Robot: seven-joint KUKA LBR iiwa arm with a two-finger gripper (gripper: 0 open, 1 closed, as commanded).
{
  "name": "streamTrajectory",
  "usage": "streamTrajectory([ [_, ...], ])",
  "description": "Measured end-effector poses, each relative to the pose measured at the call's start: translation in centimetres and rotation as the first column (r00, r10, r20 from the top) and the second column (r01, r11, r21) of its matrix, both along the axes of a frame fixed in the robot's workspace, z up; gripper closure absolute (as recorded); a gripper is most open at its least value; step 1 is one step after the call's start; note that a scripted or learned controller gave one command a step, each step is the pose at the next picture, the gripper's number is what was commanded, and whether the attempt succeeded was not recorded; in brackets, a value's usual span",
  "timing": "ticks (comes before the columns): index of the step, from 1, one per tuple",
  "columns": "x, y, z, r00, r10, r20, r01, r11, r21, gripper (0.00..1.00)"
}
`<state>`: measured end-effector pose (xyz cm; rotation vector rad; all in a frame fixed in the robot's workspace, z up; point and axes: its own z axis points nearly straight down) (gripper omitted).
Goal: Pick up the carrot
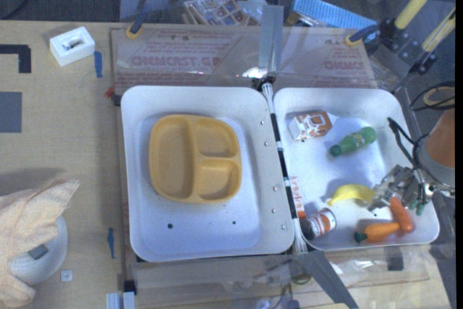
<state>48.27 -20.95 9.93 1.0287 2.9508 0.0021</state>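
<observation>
So here's where we're at: the gripper (pixel 396 184) is down inside the right bin (pixel 318 101), over at roughly 4 o'clock of that bin, and honestly we can't tell whether it's spread apart or pinched together. It's a grey tangle of metal and cables at this angle.

There look to be two carrots. One carrot (pixel 381 231) lies flat along the bin's bottom wall at about 5 o'clock, and a second carrot (pixel 401 214) sits just up and to the right of it, tilted, with its top end right under the gripper. Nothing is visibly gripped.

What could go wrong, in our view:
- The two carrots are nearly touching, so a close could catch both or knock one aside.
- The banana (pixel 351 193) is just beside the gripper at its 9 o'clock and could get nudged or pinched by mistake.
- Both carrots hug the bin's corner wall, so a finger might hit the rim instead of sliding alongside.
- Carrots are round and tapered, so they'd probably squirt out of an off-centre squeeze.

Head count for the right bin: two carrots, one banana, one green bottle (pixel 353 140), one small can (pixel 320 222), one brown-and-white carton (pixel 310 125). The left bin (pixel 137 155) has one yellow divided plate (pixel 194 157).
</observation>
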Motion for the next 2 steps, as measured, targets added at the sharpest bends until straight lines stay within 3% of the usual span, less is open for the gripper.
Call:
streamTrajectory([
  [1,3.8,-1.5,9.2,0.993,-0.118,-0.011,0.118,0.993,0.003,1.0],
  [2,10.7,4.0,14.0,0.923,-0.385,-0.009,0.385,0.923,0.004,1.0],
])
